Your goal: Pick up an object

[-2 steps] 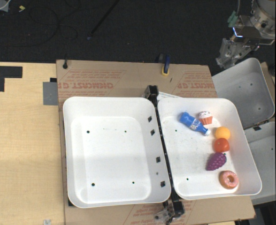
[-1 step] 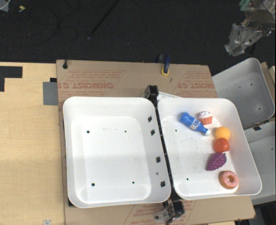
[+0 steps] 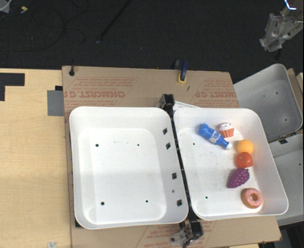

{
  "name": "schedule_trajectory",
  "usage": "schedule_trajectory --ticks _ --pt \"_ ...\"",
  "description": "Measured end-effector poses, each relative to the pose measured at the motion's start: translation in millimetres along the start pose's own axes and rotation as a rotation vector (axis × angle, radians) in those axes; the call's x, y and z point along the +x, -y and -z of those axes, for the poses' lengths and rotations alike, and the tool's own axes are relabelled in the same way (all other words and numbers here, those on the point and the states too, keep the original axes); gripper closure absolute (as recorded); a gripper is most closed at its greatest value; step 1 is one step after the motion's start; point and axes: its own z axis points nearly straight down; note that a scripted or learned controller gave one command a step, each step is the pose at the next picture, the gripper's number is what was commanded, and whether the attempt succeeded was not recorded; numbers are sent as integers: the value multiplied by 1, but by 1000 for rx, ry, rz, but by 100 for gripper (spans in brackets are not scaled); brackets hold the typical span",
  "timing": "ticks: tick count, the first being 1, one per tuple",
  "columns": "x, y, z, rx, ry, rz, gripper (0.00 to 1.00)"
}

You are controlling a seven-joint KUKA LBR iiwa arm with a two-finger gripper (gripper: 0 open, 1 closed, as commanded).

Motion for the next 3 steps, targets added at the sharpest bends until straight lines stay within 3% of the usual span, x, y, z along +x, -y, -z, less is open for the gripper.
schedule_trajectory --ticks 1,3 --pt "-51 1 -84 7 0 -3 100" --pt "-70 0 -6 0 0 3 100"
